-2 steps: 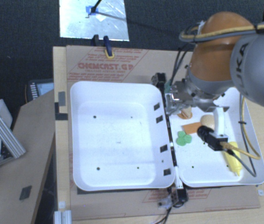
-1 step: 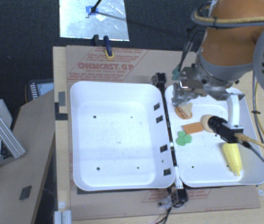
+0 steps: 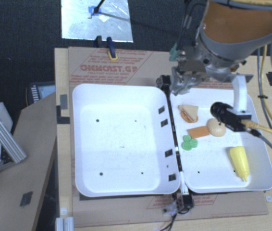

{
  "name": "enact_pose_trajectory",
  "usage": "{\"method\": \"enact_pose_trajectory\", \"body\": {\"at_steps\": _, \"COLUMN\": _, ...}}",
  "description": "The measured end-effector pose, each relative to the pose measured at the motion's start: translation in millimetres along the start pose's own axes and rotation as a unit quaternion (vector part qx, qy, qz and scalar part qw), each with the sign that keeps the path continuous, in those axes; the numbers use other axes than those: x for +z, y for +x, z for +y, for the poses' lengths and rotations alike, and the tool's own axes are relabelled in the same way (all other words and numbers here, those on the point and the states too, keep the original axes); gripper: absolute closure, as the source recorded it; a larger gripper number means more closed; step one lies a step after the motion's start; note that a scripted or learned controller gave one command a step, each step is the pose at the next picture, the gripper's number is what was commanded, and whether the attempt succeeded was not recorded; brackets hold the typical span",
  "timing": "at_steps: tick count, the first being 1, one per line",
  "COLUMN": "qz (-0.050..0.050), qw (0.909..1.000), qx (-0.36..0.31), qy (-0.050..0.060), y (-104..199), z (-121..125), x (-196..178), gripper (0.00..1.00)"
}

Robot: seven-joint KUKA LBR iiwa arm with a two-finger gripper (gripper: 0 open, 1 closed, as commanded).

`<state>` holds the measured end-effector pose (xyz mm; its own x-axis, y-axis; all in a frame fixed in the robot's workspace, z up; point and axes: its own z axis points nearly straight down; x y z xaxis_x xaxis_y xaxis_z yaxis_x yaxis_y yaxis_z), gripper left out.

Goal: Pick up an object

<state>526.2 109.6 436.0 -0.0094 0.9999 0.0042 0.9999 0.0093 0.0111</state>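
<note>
Toys lie in the right bin [image 3: 263,177]: a sandwich wedge [image 3: 189,113], an orange block [image 3: 198,132], a tan ball [image 3: 216,127], a green piece [image 3: 189,143] and a yellow bottle [image 3: 240,161]. Overhead, the arm's jaws [image 3: 183,84] hang at that bin's far left corner; whether they are clenched or released cannot be told. The left bin [image 3: 119,138] sits beside it on the desk [image 3: 37,129].
</note>
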Motion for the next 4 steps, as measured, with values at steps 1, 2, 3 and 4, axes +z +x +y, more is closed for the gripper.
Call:
{"method": "enact_pose_trajectory", "body": {"at_steps": 1, "qz": -0.001, "qw": 1.0000, "qx": -0.001, "qy": 0.006, "y": 55, "z": -42, "x": 31, "gripper": 1.00}}
{"method": "enact_pose_trajectory", "body": {"at_steps": 2, "qz": 0.002, "qw": 1.0000, "qx": 0.000, "qy": -0.002, "y": 97, "z": -38, "x": -106, "gripper": 1.00}}
{"method": "enact_pose_trajectory", "body": {"at_steps": 3, "qz": -0.004, "qw": 0.9999, "qx": 0.001, "qy": 0.010, "y": 127, "z": -37, "x": 5, "gripper": 1.00}}
{"method": "enact_pose_trajectory", "body": {"at_steps": 4, "qz": 0.000, "qw": 1.0000, "qx": 0.004, "qy": -0.001, "y": 121, "z": 7, "x": -105, "gripper": 1.00}}
